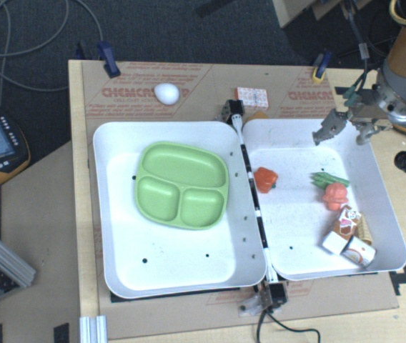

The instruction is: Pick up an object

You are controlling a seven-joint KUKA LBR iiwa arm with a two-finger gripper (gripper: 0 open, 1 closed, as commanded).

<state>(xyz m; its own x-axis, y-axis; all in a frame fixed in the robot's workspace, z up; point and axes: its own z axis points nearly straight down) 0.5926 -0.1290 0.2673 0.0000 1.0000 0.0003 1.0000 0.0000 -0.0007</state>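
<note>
The end effector (346, 126) hangs spread and holding nothing above the right bin (385, 191), where the small red toy vegetable (265, 179) looks light, stiff and slippery, best pinched across its middle.

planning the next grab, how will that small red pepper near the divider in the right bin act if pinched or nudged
The red pepper looks rounded, so it may roll when nudged. It seems small and probably light. Its smooth-looking skin could slip between the gripper fingers.

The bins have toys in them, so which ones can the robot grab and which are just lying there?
For the job: gripper, orange-red toy, red radish toy, small carton, all in the right bin.

Just lying about: green divided plate, white egg, checkered block.
</note>
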